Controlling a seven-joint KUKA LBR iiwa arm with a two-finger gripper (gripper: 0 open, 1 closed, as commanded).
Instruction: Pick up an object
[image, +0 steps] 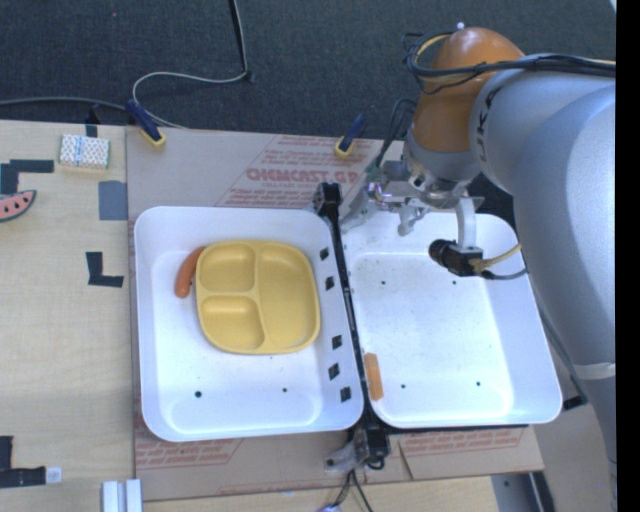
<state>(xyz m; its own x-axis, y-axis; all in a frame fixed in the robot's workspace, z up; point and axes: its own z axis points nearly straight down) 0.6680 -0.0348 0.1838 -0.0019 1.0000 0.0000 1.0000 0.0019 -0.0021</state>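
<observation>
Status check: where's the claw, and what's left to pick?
Claw over right bin's far edge. Carrot by divider, sausage beside yellow plate. Neither grasped.

Only one bit of text we can really make out here: red print on the brown cardboard sheet (270, 175) lying under the bins, just above the left bin's top edge, reads something like "CHEMCAST GP". More red lettering runs along the cardboard's front edge below the bins, but it's too small and blurry for us to read. There's a dark mark on the arm's grey shell too, unreadable.
</observation>
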